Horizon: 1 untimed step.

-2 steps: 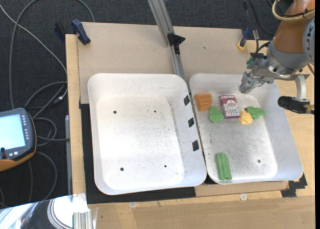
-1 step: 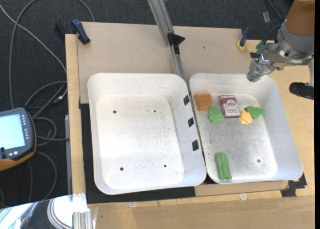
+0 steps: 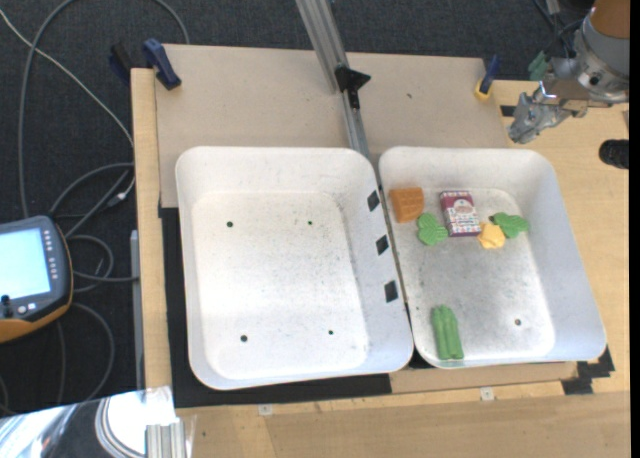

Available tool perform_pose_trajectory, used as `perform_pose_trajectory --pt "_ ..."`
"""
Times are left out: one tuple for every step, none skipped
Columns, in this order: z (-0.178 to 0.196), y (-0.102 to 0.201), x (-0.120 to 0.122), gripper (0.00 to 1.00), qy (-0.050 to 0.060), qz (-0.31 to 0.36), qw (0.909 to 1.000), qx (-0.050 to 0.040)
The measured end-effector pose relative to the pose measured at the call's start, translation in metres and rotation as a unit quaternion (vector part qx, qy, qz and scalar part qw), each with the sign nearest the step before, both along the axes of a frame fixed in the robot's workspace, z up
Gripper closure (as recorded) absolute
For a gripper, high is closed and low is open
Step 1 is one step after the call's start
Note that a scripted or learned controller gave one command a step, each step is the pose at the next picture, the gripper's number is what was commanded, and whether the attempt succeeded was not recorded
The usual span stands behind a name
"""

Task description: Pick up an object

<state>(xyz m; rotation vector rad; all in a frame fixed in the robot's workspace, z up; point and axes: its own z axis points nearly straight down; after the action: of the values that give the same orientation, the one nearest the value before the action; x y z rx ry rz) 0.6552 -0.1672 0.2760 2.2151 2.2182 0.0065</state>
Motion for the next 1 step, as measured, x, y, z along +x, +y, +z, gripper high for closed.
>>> perform_pose_trajectory --pt "0.0024 0.0480 -0.0047 1.00 0.005 0.002 1.0000 0.0020"
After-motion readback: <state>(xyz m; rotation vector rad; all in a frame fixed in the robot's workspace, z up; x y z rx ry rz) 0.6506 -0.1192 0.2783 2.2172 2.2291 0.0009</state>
